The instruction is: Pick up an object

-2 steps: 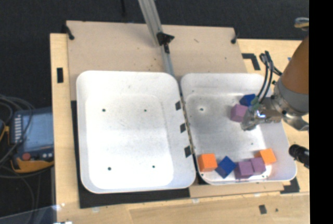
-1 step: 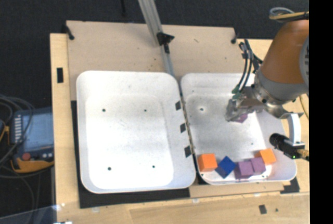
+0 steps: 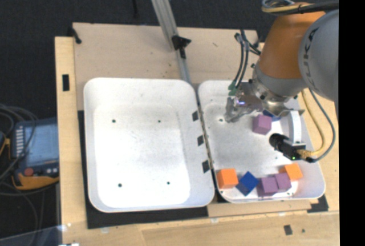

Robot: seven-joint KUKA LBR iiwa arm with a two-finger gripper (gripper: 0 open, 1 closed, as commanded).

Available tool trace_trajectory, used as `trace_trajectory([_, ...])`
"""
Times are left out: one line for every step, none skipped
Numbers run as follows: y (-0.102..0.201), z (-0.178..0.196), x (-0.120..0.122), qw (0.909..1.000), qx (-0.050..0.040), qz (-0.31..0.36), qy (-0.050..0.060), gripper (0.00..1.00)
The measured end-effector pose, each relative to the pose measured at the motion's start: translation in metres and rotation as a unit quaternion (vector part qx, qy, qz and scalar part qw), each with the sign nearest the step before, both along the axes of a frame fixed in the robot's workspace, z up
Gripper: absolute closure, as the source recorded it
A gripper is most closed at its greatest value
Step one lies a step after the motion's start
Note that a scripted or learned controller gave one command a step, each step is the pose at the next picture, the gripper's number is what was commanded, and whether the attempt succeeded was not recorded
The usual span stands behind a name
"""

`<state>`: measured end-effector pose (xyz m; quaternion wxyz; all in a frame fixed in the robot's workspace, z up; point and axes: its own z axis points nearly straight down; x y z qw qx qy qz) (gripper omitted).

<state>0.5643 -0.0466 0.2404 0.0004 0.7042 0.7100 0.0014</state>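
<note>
Hovering low over the right bin [image 3: 219, 142], the gripper [image 3: 232, 112] hangs above bare floor near its upper left corner; whether it is open or closed, I cannot tell. Nearest is a purple cube [image 3: 262, 124], just right of it. Other blocks crowd the bin's front wall: orange [image 3: 227, 177], blue [image 3: 247, 182], purple [image 3: 275, 184].

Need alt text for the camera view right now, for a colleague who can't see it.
The arm's end effector hangs over the right bin, near a purple block. Orange, blue and purple blocks line that bin's near edge; the left bin sits beside it.
</note>
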Motion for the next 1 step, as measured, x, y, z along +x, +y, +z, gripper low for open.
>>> trace_trajectory([0.0557,0.0081,0.0198,1.0,0.0003,0.0,0.0,1.0])
